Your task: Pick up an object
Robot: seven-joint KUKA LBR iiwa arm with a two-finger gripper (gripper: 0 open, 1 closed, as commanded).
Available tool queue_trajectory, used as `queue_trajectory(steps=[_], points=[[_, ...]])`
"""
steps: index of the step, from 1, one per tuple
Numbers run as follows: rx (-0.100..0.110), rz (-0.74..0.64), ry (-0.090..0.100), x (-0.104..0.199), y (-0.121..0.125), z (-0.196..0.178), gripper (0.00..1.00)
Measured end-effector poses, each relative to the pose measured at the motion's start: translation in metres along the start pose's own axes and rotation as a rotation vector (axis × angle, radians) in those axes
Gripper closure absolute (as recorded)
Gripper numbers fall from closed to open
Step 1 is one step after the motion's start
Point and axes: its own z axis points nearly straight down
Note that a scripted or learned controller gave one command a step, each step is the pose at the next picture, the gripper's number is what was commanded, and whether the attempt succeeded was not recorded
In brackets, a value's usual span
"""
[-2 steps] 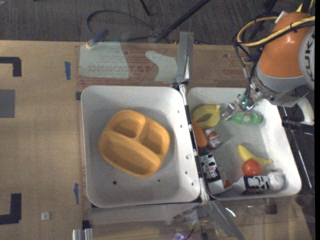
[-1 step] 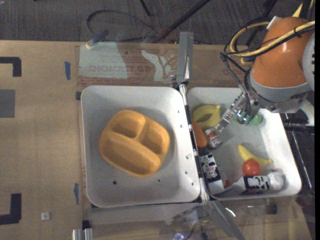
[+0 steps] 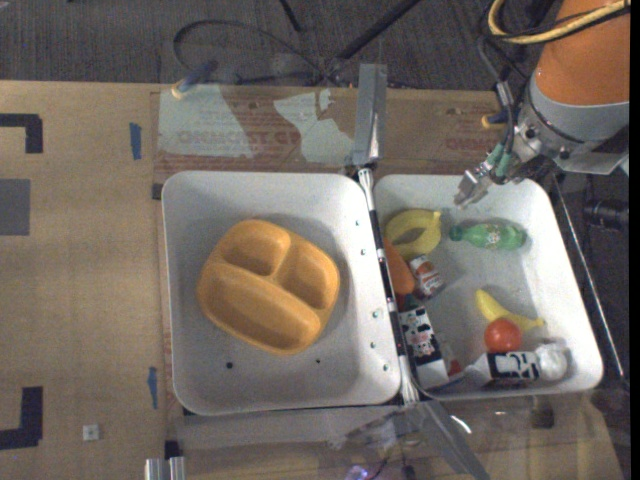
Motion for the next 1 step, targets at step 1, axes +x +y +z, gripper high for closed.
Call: queue_trajectory(steps=[1], points=[[0.001,-0.003,0.001,-0.0005,0.02,-0.0584,1.0]])
